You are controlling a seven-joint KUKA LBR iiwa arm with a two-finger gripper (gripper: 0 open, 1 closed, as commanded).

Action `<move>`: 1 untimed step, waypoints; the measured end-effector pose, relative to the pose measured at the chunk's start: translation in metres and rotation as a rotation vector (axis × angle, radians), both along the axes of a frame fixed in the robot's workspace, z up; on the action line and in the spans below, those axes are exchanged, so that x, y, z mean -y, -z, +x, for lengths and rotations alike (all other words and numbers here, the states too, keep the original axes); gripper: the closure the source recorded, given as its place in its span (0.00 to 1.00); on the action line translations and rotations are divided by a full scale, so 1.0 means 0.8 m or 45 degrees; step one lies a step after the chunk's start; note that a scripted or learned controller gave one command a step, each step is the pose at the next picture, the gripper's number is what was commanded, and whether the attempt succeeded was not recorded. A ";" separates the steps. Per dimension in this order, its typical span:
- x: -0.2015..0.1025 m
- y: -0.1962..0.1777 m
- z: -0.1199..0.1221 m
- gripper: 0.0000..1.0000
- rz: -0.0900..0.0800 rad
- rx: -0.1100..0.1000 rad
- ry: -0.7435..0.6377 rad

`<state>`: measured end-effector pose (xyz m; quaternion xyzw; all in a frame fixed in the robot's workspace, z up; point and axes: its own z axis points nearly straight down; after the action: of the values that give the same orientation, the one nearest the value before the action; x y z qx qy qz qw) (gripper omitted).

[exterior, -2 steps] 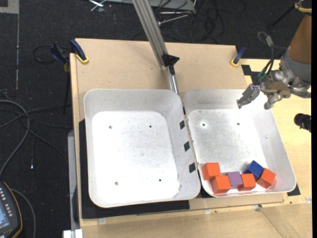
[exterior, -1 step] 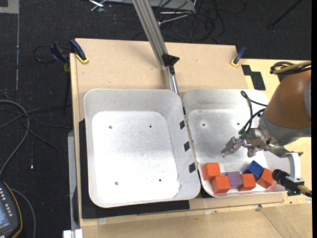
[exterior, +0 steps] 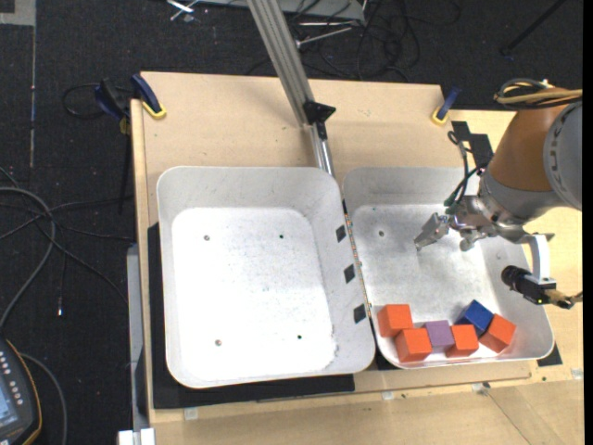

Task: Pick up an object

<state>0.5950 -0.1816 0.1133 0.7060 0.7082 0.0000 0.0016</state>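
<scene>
Several small blocks lie along the near edge of the right bin (exterior: 400, 265): an orange block (exterior: 396, 318), a second orange block (exterior: 413, 344), a purple block (exterior: 438, 335), a third orange block (exterior: 463, 338), a blue block (exterior: 478, 315) and another orange block (exterior: 498, 332). My gripper (exterior: 447, 238) hangs over the middle of the right bin, well behind the blocks. Its fingers are spread open with nothing between them.
The left bin (exterior: 246, 276) sits beside the right one, their rims meeting near the centre. A slanted metal pole (exterior: 283, 54) comes down to the bins' far junction. The arm's orange band (exterior: 519, 151) is at the right, above the bench's far right.
</scene>
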 end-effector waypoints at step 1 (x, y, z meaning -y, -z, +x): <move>-0.040 0.022 -0.114 0.00 0.002 -0.001 0.006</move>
<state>0.5037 -0.1498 0.0961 0.7076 0.7066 0.0003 0.0010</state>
